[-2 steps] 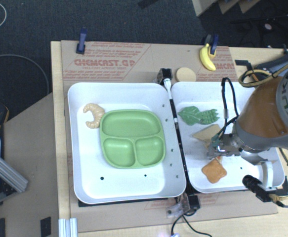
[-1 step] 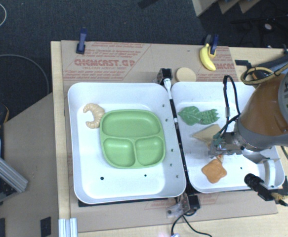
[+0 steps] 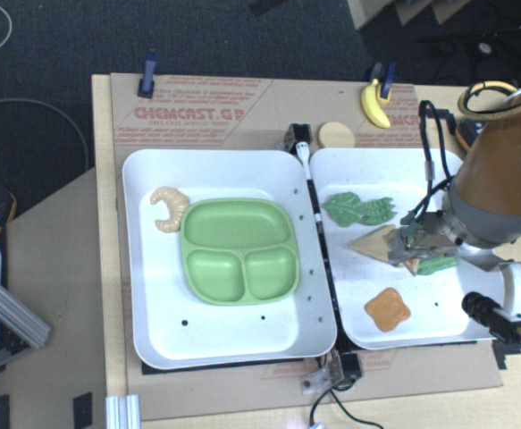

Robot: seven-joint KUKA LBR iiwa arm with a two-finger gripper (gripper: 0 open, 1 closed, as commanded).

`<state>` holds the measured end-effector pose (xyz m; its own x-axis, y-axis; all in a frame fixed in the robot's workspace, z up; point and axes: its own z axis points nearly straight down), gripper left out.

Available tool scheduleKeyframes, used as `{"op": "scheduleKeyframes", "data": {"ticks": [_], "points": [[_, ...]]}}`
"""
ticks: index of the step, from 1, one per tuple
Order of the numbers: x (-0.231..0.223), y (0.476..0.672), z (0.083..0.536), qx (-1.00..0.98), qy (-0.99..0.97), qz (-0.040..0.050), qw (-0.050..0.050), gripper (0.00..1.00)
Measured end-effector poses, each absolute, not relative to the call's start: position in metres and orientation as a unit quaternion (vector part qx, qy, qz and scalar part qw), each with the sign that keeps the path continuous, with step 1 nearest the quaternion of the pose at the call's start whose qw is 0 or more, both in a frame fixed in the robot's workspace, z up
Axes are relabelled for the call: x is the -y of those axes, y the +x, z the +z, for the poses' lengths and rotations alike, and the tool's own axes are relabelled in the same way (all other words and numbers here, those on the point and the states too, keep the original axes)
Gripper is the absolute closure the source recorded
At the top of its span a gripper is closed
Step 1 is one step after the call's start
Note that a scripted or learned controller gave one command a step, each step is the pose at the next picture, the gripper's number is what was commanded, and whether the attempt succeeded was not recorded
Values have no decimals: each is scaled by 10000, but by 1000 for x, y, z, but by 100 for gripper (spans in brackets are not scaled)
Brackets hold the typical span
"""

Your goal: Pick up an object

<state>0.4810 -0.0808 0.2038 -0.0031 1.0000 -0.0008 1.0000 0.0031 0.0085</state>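
Objects available for pickup are distributed across two white bins on the tabletop [image 3: 197,114], and I take the green divided plate [image 3: 239,250] as my reference landmark. That plate sits roughly centred in the left bin [image 3: 144,239], with one large compartment toward the far side and two smaller ones toward the near side. A tan croissant-shaped item [image 3: 171,208] lies just beside the plate's far-left corner, touching or nearly touching its rim. To the right of the plate, across the divider, the right bin [image 3: 367,333] contains a green leafy piece [image 3: 357,209], a tan wedge-shaped piece [image 3: 376,242], a small green item [image 3: 437,264] and a brown cookie-like piece [image 3: 387,309], the last lying nearest the camera. The arm [image 3: 501,181] reaches over the right bin, well to the right of the plate, and the end effector [image 3: 414,247] sits low at the wide end of the tan wedge, between it and the small green item. I cannot tell from this view whether its fingers are spread or pressed together, nor whether anything is pinched. Beyond the bins, far-right of the plate, a yellow banana [image 3: 375,107] and a pale round disc [image 3: 336,136] rest on the tabletop.
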Motion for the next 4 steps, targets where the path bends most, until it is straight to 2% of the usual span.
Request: {"op": "scheduleKeyframes", "data": {"ticks": [1,2,3,4], "points": [[105,496,80,-7061,7081,-14,-11,100],[44,543,191,-7104,7038,56,47,100],[-83,508,184,-7118,7024,8,-45,100],[-87,480,310,-7087,7055,62,31,100]]}}
